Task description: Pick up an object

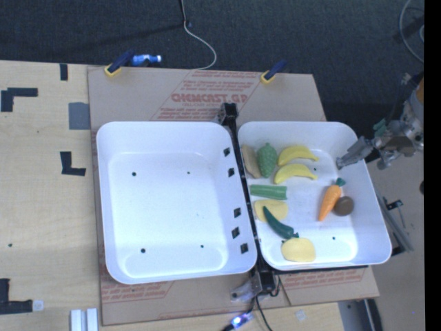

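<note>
The right bin (368, 243) holds several toy foods. Two yellow bananas (296, 164) lie near its far side, beside a bumpy green fruit (267, 158) and a beige piece (250, 161). An orange carrot (329, 201) lies next to a brown ball (344, 205) at the right. A green bean (269, 192), a dark green pepper (278, 223) and a yellow lemon (298, 249) lie toward the near side. My gripper (358, 154) hangs over the bin's right rim, above and to the right of the carrot, with nothing visibly held.
The left bin (110, 185) stands beside the right one, joined by a black clip strip (236, 185). Both rest on a cardboard sheet (200, 95) clamped at its far corners. A cable (200, 40) runs across the dark floor behind.
</note>
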You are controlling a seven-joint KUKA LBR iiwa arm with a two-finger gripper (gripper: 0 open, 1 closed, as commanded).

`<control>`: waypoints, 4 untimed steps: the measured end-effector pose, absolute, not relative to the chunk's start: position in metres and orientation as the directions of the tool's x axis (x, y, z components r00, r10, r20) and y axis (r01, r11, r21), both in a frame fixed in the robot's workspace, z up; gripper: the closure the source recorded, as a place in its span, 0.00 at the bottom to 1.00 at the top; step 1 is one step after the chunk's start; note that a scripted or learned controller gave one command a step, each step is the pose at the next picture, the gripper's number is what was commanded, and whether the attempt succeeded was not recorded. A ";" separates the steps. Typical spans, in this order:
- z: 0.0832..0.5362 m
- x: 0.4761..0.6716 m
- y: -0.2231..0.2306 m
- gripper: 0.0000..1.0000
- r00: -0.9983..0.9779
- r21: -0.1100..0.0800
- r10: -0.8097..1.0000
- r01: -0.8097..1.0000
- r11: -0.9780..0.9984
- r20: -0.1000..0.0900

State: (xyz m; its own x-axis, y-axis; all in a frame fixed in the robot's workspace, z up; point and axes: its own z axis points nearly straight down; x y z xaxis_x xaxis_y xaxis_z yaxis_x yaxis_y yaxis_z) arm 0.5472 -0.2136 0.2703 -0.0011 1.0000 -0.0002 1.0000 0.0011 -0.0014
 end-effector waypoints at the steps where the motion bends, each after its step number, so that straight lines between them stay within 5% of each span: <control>1: 0.131 0.539 -0.223 0.00 0.000 -0.013 1.000 1.000 0.000 0.004; 2: 0.081 0.585 -0.217 0.00 -0.004 -0.002 1.000 1.000 0.004 0.000; 3: 0.095 0.585 -0.217 1.00 -0.003 0.002 1.000 1.000 0.003 -0.002; 4: 0.085 0.633 -0.117 1.00 -0.001 -0.002 1.000 1.000 0.001 0.000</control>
State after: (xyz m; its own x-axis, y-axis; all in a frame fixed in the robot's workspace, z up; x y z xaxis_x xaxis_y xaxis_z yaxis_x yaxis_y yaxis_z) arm 0.6327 -0.1174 0.0851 -0.0010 1.0000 0.0001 1.0000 0.0010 -0.0022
